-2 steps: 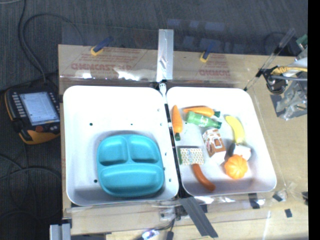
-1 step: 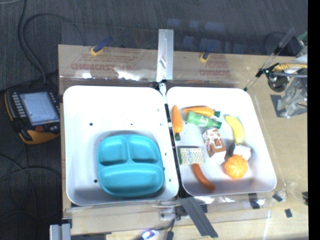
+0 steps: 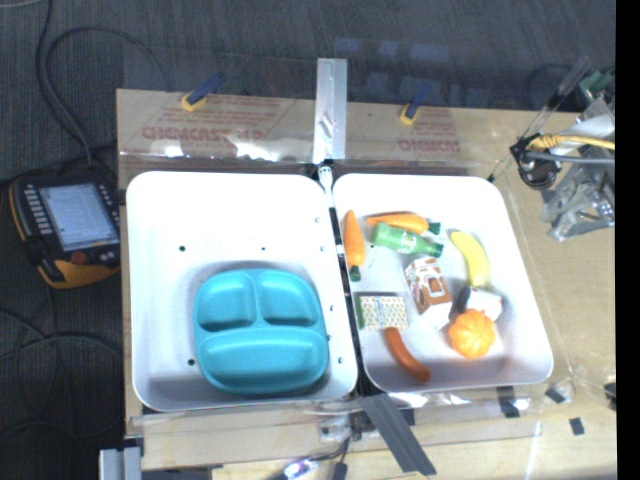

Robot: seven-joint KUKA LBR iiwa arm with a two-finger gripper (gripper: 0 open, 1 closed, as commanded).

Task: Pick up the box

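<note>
A small white box (image 3: 428,283) with a brown and red picture lies in the middle of the right bin (image 3: 520,268). To its lower left sits a flat green-patterned packet (image 3: 382,312). My gripper (image 3: 578,206) hangs outside the right bin, over the bench off the bin's upper right corner. It is well apart from the box, with nothing seen in it.
Around the box are a carrot (image 3: 353,240), a green bottle (image 3: 405,236), a banana (image 3: 472,256), an orange (image 3: 471,334), a brown sausage (image 3: 405,355) and a small white piece (image 3: 487,304). The left bin (image 3: 160,218) holds a blue divided tray (image 3: 260,330).
</note>
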